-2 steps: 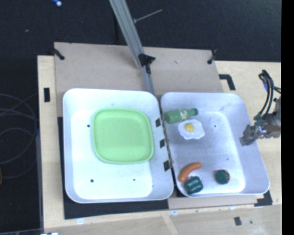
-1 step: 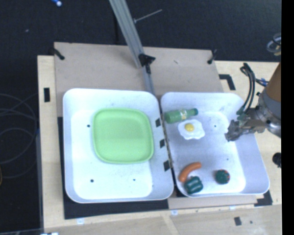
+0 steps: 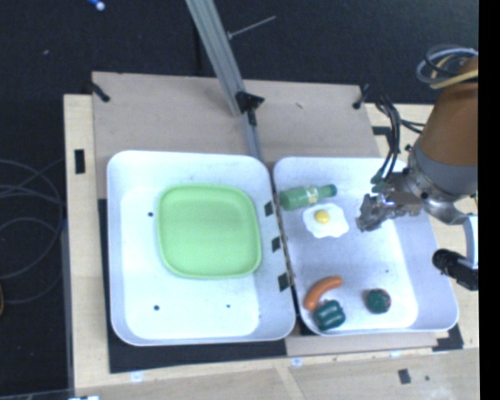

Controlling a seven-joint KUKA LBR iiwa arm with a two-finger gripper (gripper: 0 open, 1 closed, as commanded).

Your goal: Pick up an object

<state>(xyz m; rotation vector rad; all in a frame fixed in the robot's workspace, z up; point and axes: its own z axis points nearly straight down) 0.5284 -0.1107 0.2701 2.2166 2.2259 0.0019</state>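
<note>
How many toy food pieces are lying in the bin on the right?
5: a green bottle at the top, a fried egg just below, and a sausage, green pepper and dark green vegetable along the bottom.

Right bin: green bottle (image 3: 307, 195) on side, fried egg (image 3: 325, 221), sausage (image 3: 323, 290), two green pieces.

I saw even overhead light, white bins (image 3: 133, 223) bright and slightly washed out, dark surroundings, soft overall focus, faint shadows
</note>
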